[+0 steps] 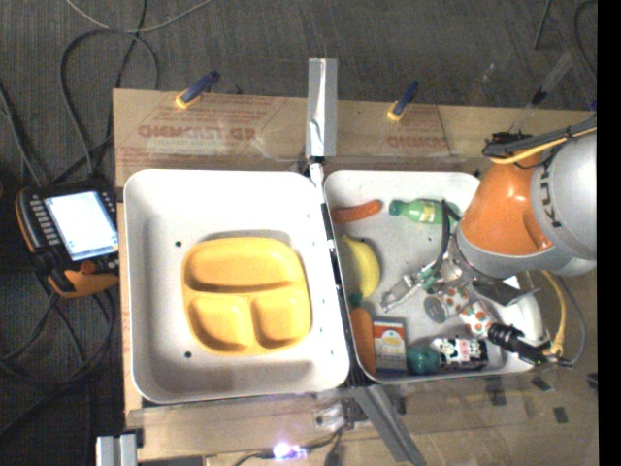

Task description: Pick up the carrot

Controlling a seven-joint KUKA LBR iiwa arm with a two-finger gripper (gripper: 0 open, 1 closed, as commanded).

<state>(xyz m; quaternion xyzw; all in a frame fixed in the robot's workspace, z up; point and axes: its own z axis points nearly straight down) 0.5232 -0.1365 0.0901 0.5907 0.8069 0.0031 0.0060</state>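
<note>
I see the arm [529,216] reaching in from the right over the right bin [408,179], its orange band above the wrist. The gripper [419,284] hangs low in the middle of that bin, just right of the banana [363,265]. The carrot [361,334] lies at the bin's near left corner, beside a small carton [389,346]. A thin orange sausage [357,211] and a green bottle [417,210] lie along the far side. The left bin [155,289] holds a yellow divided tray [247,293]. A tablet [76,226] sits off the bench at far left.
</note>
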